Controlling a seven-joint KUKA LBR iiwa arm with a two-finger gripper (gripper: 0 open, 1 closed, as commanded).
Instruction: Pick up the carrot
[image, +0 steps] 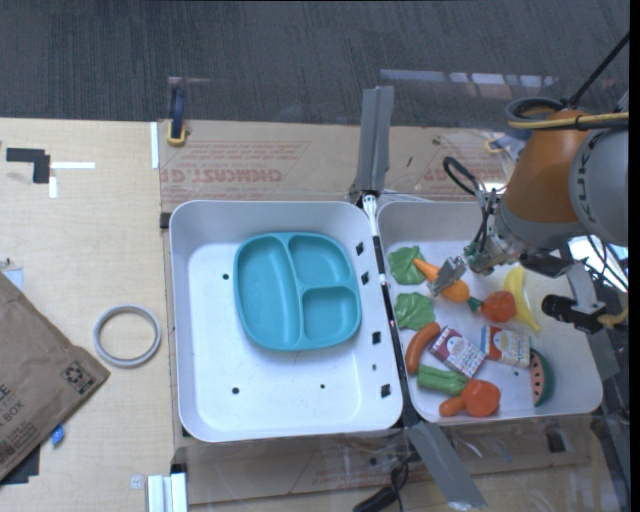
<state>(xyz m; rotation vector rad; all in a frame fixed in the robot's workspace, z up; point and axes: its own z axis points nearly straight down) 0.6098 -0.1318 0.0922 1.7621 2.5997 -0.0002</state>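
Camera view, reading from the left: I take the teal divided plate (297, 290) in the left bin (200, 330) as my landmark. Left of the plate, outside the bin, a tape ring (127, 333) lies on the bench, irrelevant to me.

Right of the plate, across the divider, the right bin (570, 400) is crowded with toy food. Nearest the plate sit two green leafy pieces (404, 264), one above the other. The carrot (427, 268) I want, as best I can make out, is the small orange piece with green top just right of the upper leaf. An orange ball-like piece (455, 291) sits just right of that, a sausage-like red piece (421, 345) lies lower, and a yellow banana (520, 295) lies farther right.

My gripper (449, 276) hangs over the carrot's right end, touching or just above it; whether anything is pinched there I cannot tell.

My worry is the clutter: the jaws could close on the leaf or the orange ball instead, or nudge the carrot sideways beneath the leaf. A tip-only pinch could also let it slip out on the lift.
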